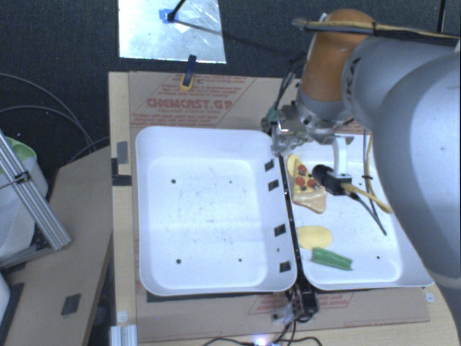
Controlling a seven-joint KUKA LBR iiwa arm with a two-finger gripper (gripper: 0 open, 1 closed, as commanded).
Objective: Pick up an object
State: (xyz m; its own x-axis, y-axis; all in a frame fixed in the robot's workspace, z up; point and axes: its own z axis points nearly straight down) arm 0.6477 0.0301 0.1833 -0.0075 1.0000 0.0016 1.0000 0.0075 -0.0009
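Over the right bin's [389, 269] far left corner the claw [282, 144] is hung; its state cannot be told. Pizza [308, 191], yellow piece [315, 236] and green piece [331, 259] are left loose nearby for picking.

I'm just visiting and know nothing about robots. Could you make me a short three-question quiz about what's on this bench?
1. True or false: the green piece lies in the left bin.
2. Which item lies nearest the gripper? A) pizza slice B) yellow disc C) green piece
3. Fill in: the band above the arm's wrist is ____.

Key:
1. False; it lies in the right bin.
2. A
3. Orange
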